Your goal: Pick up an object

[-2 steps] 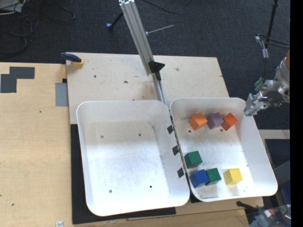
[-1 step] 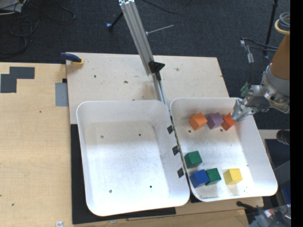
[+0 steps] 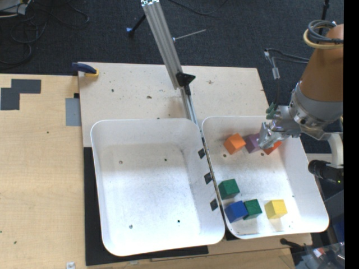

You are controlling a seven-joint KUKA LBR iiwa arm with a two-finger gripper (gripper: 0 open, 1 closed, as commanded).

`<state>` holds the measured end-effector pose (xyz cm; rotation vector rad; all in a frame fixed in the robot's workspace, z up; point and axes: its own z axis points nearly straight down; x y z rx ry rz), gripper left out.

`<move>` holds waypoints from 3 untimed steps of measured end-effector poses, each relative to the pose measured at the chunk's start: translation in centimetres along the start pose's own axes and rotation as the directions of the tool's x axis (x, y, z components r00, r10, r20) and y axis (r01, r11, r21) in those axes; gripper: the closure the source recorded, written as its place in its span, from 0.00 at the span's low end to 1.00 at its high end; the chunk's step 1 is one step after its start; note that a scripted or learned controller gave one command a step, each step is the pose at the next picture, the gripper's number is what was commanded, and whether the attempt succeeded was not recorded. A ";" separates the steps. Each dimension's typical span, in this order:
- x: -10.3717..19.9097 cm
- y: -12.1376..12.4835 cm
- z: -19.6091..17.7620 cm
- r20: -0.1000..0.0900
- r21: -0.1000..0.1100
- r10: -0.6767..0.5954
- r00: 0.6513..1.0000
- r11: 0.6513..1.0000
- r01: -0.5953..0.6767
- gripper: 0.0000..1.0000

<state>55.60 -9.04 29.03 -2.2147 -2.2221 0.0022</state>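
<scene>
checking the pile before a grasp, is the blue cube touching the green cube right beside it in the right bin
Touching. The camera view shows the blue cube and the green cube pressed side to side with no white floor between them.

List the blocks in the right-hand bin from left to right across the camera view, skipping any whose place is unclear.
Green block nearest the divider → orange block → blue block → second green block → yellow block. The purple and red blocks under the arm's end overlap it, so I leave them out.
</scene>
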 end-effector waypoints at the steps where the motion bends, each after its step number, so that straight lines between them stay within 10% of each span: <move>1: 5.1 -1.2 2.6 -0.001 0.002 0.000 1.000 1.000 0.000 1.00; 3: 15.8 -4.4 5.7 0.000 0.004 -0.001 1.000 1.000 0.001 1.00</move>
